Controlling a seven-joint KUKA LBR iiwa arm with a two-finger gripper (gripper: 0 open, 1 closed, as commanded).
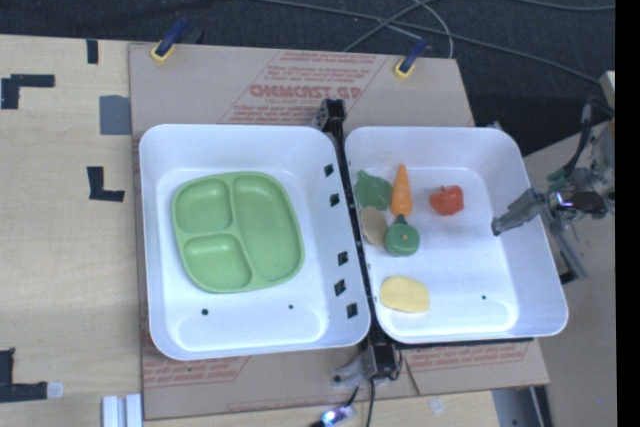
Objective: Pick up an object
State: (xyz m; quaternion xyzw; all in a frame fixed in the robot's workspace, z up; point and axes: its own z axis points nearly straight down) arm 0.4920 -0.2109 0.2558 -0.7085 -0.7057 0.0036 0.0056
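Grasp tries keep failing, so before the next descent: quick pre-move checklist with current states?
1. Targets present in right bin: ok. Carrot, red tomato, yellow piece, green round piece, leafy green piece.
2. Gripper over the bin: ok, at its right rim.
3. Gripper carrying nothing: ok, nothing visible between fingers.
4. Finger opening: cannot tell.
5. Isolated target: ok. Tomato and yellow piece stand apart; carrot, green pieces clustered.
6. Green tray in left bin: ok, away from the gripper.
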